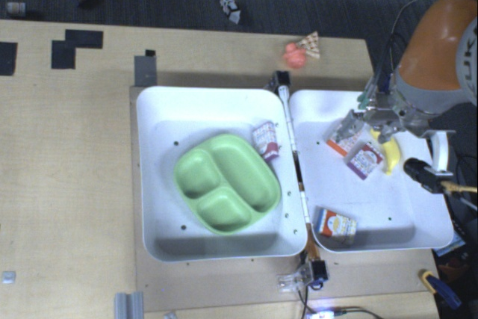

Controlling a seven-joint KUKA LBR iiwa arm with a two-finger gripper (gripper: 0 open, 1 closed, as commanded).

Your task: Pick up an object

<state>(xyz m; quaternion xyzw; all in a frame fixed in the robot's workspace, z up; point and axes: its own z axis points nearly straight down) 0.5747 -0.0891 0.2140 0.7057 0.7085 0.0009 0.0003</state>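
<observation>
End effector [357,123] just above small carton [364,160], banana [390,155] beside

Grey arm [437,90] with a rounded orange band [439,33] above its wrist.

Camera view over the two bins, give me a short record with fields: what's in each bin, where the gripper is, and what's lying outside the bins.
left bin: green divided plate; small red-and-white packet by the plate's upper right rim
right bin: purple-and-white packet, yellow banana-like item, orange-and-white carton near the front wall
gripper: low over the right bin's rear part, beside the purple-and-white packet
grasp: cannot tell
outside the bins: pink ball with a beige shell-like piece on the bench behind them
</observation>
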